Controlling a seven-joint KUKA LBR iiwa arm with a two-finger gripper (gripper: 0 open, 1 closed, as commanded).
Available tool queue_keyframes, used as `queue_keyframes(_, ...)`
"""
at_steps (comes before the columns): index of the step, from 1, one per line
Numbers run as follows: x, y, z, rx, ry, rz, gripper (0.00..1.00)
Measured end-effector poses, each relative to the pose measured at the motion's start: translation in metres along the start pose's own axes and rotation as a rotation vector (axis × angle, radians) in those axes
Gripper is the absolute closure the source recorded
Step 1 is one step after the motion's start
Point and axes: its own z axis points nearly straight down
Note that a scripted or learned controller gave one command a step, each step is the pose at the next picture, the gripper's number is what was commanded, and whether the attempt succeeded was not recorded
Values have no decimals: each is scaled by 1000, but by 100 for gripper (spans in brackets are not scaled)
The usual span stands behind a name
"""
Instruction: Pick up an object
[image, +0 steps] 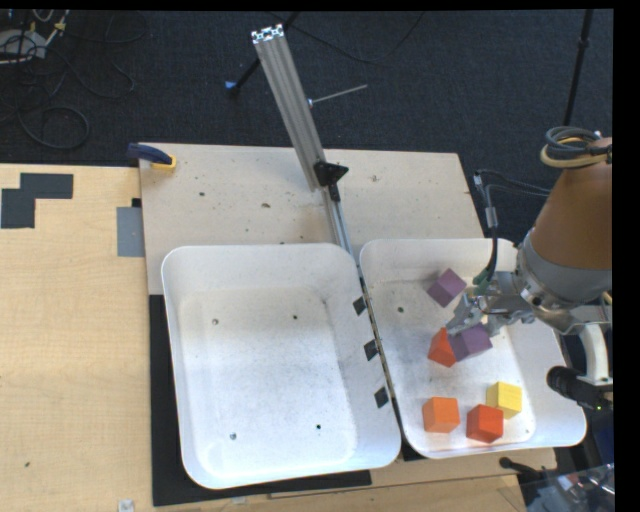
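My gripper (472, 318) reaches into the right bin (560, 430) from the right, below the grey arm with its orange band (580, 215). It hovers right over a purple block (473, 343), which leans against a red-orange block (441, 350). A second purple block (447, 287) lies just up and left of the gripper. Nearer the bin's front lie an orange cube (441, 414), a red cube (485, 423) and a yellow cube (508, 397).
The left bin (190, 300) stands beside the right one, joined by black clips (370, 350). A slanted aluminium rail (295, 110) rises behind the bins. A blue and yellow clamp (152, 156) sits at the board's far left corner.
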Motion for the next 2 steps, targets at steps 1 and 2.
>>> queue_keyframes(1,48,-4,-7,0,0,-1,100)
queue_keyframes(2,95,1,-7,0,-1,-1,100)
